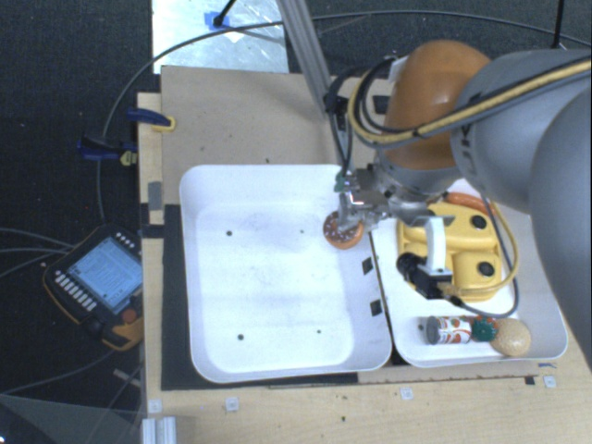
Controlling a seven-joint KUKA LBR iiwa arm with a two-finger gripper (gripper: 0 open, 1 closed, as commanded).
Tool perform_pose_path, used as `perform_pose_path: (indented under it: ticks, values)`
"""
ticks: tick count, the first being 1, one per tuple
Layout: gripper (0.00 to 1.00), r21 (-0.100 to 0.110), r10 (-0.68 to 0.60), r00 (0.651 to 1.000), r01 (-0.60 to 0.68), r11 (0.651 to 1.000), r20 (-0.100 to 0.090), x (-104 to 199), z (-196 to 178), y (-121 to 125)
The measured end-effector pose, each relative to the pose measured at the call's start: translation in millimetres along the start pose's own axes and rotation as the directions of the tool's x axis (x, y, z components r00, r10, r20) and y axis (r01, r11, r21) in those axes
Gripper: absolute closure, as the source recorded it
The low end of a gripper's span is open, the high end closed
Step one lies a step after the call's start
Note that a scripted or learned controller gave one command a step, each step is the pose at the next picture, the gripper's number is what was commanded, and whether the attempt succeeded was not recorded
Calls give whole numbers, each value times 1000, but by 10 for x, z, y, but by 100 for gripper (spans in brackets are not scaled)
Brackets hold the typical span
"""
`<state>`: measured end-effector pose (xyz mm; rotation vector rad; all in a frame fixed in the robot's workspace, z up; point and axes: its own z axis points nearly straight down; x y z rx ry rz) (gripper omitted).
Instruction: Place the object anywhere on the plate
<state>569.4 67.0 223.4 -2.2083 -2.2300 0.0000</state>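
A small brown ring-shaped object (343,233) is at the right wall of the left bin (268,276), caught between the tips of my gripper (348,218). The gripper is shut on it and points down from the grey arm with its orange band. The yellow plate (474,252) lies in the right bin, just right of the gripper, and the wrist partly covers it. A black part of the wrist overhangs the plate's left side.
In the right bin (555,340), near its front wall, lie a small tube with a green cap (453,330) and a beige ball (511,338). An orange item (467,198) peeks out behind the plate. A teach pendant (97,280) rests left of the bench.
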Motion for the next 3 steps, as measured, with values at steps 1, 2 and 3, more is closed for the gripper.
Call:
perform_pose_path:
  ticks: [1, 2, 3]
  values:
    - [100, -1, -1, 1000, 1, 1000, 0, 593, 63, -176]
    - [100, -2, 0, 1000, 0, 1000, 0, 1075, 111, -276]
    - [0, -2, 6, 1000, -6, 1000, 1, 1043, 109, -268]
